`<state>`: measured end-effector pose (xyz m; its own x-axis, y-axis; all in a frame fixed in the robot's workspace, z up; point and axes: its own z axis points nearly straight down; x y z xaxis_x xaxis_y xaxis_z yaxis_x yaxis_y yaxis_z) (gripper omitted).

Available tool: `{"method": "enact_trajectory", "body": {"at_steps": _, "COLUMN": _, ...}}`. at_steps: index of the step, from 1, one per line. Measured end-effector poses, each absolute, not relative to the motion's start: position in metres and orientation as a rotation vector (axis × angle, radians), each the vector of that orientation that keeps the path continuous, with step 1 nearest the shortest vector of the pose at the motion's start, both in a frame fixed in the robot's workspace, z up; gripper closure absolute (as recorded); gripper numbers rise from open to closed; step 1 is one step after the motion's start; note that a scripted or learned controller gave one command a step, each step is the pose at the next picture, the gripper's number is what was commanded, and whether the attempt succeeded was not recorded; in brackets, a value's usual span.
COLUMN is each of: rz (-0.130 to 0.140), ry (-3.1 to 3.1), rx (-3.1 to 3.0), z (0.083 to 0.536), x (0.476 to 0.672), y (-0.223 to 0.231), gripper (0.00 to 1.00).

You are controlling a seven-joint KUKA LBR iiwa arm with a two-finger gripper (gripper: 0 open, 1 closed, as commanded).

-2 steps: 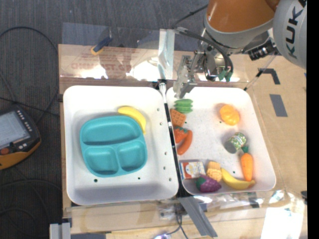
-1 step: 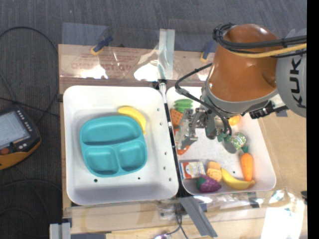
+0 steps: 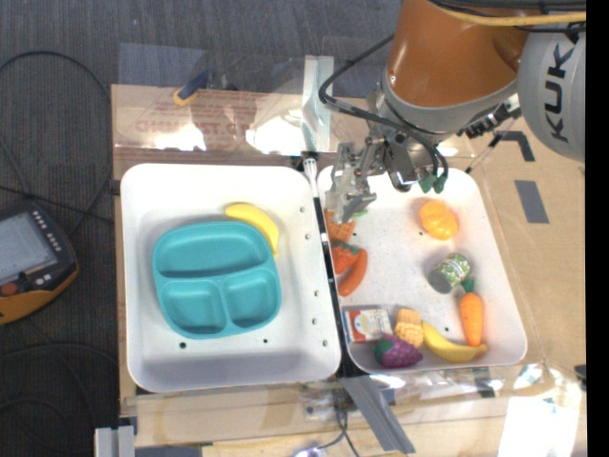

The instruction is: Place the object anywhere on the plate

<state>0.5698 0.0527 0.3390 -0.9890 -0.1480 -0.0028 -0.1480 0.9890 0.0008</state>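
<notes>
Orange-red toy carrot-like piece (image 3: pixel 350 263) lies at the right bin's left wall, just under the gripper (image 3: pixel 344 208). Left to right: teal three-compartment plastic plate (image 3: pixel 217 279) in the left white bin (image 3: pixel 143 350), yellow toy banana (image 3: pixel 255 222) touching the plate's top edge, then the gripper. Can't tell the jaw state. Likely light, stiff, slick moulded plastic, so grab across the thick middle.

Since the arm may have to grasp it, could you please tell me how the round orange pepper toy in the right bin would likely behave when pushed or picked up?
The round orange pepper toy looks smooth and glossy, so it may slip in the gripper. Its rounded shape suggests it could roll if nudged. It looks like moulded plastic, so probably stiff and light.
</notes>
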Motion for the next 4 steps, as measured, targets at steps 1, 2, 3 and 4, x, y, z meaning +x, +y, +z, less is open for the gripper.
{"method": "enact_trajectory", "body": {"at_steps": 1, "rz": 0.002, "ry": 3.104, "rx": -0.479, "z": 0.319, "x": 0.522, "y": 0.071, "gripper": 1.0}}
{"method": "enact_trajectory", "body": {"at_steps": 2, "rz": 0.004, "ry": 2.957, "rx": -1.057, "z": 0.336, "x": 0.517, "y": 0.109, "gripper": 1.0}}
{"method": "enact_trajectory", "body": {"at_steps": 3, "rz": 0.004, "ry": 2.957, "rx": -1.057, "z": 0.336, "x": 0.517, "y": 0.109, "gripper": 0.0}}
{"method": "enact_trajectory", "body": {"at_steps": 4, "rz": 0.004, "ry": 2.988, "rx": -0.967, "z": 0.484, "x": 0.603, "y": 0.112, "gripper": 0.0}}
